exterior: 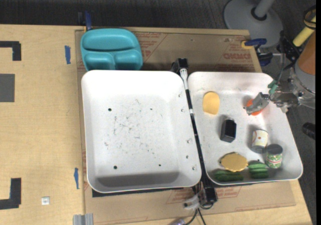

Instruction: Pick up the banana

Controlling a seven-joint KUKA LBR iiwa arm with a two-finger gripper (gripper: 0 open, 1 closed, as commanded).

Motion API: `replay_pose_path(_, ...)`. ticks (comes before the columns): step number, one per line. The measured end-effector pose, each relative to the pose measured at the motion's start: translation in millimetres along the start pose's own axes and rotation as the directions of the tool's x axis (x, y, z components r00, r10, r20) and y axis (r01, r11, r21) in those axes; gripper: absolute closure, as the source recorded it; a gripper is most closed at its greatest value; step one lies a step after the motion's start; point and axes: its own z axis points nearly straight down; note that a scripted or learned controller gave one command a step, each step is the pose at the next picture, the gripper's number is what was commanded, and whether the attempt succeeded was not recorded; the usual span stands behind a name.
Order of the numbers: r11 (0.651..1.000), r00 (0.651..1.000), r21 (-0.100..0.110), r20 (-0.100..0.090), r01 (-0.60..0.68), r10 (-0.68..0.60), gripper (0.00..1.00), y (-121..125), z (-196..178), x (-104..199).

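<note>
While the claw (257,103) sits over the right bin (293,169), the banana (211,102) lies in that same bin, beyond the claw toward the view's left, its short long axis crosswise to that line. Whether the claw is spread or pressed together cannot be told.

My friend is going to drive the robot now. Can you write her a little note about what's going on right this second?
Gripper: low over the upper right part of the right bin; I cannot tell its finger state, and something orange sits right by its tip.
Banana: I can't pick it out for sure. The best guess is the yellow thing in the right bin's upper left, clear of the gripper.
Also in that bin: a black block, a small white cup, a green-labelled can, a round yellow-brown piece, and green pieces along the front.
Done: nothing lifted.
Left: find the banana, grip it, lift it.
</note>
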Motion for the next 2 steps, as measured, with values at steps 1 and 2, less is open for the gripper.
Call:
replay_pose_path(1, 0.998, 0.998, -0.002, 0.001, -0.057, 0.057, 0.0, -13, 119, 38)
replay_pose_path(2, 0.987, 0.987, -0.003, 0.0, 0.162, -0.162, 0.0, -65, 133, 69)
